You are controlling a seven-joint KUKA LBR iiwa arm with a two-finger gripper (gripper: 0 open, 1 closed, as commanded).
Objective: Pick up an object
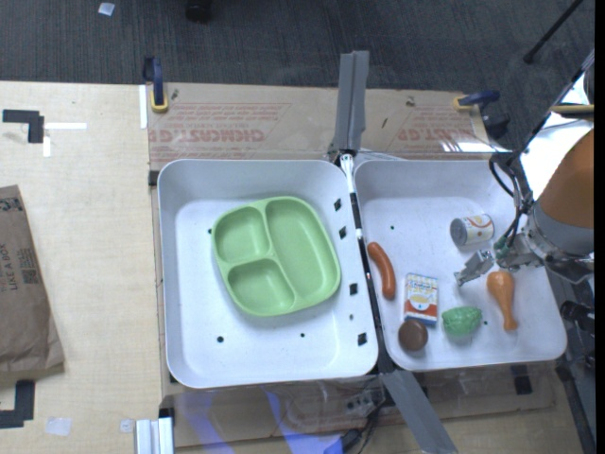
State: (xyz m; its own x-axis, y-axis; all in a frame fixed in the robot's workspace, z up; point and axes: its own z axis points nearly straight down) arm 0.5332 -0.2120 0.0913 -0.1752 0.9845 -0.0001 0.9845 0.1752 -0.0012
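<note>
Right white bin (529, 343): the two-finger gripper (475, 269) hovered with fingers apart, clamping nothing, between a small white cylindrical can (472, 229) and an orange plastic drumstick (503, 297). Left bin (189, 348) held a green divided plate (276, 253).

a: place?
b: robot lab. plywood bench (76, 159) with two white bins (180, 282) clamped side by side, cardboard sheet (246, 126) behind, dark carpet floor (284, 17).
a: more?
b: toy food, grey-orange arm (567, 197).
</note>
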